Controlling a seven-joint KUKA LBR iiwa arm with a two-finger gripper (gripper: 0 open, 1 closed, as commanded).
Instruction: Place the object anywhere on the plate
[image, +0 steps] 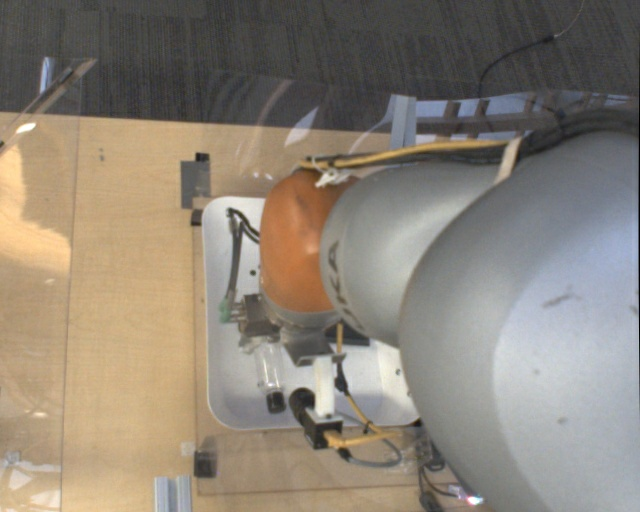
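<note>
The grey arm with its orange band reaches in from the right and covers most of the white bin. Only the bin's left strip and lower left corner are bare. My gripper hangs below the wrist, low over the bin's lower left part, beside a black cable plug. The arm hides whatever lies in the rest of the bin.
Black brackets sit at the bin's left corners, one at the top and one at the bottom. Yellow and black cables loop below the wrist. Bare wooden bench stretches to the left.
</note>
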